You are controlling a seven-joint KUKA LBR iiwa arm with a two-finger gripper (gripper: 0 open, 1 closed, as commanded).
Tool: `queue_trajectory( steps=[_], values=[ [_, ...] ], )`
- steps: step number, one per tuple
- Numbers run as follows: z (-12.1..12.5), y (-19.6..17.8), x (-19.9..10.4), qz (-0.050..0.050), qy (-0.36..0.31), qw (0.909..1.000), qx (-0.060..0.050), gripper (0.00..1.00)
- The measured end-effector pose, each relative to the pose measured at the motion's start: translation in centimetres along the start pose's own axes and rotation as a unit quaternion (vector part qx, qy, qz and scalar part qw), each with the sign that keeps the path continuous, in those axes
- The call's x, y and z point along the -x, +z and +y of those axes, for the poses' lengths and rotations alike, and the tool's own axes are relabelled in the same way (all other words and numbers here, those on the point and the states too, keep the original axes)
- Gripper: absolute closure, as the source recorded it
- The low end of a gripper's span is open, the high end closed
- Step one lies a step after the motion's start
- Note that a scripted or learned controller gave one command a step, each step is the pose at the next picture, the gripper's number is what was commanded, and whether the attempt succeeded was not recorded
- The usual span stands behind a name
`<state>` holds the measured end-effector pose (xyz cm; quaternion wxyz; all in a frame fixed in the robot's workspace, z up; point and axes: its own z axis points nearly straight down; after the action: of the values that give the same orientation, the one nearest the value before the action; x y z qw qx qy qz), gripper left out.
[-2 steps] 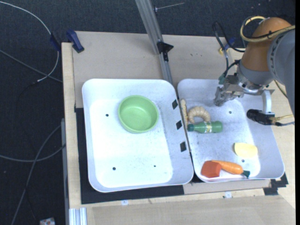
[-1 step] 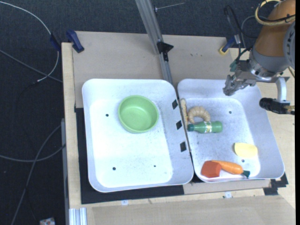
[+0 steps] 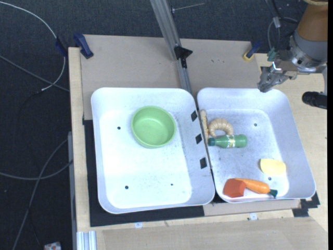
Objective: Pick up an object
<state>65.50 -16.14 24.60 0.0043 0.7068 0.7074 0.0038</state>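
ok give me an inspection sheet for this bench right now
surface: wooden bench bearing left bin and right bin
job's things: green bottle, beige croissant, yellow piece, carrot, red block, all in right bin
clutter: green bowl in left bin
grippers: gripper above right bin's far edge, apart from every object
cables: white cables on floor, left
surroundings: dark carpet; metal pole; blue clamps
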Motion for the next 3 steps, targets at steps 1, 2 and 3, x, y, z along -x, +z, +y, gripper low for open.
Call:
queue_trajectory(
  steps=[1, 2, 3],
  values=[
    [0.2, -5.3, 0.0, 0.0, 0.0, 1.0, 0.0, 1.0],
    [-0.6, -4.2, -5.1, 0.004, -0.002, 0.9999, -0.01, 1.0],
    [-1.9, -4.1, -9.5, 0.004, -0.002, 0.9999, -0.011, 1.0]
  ],
)
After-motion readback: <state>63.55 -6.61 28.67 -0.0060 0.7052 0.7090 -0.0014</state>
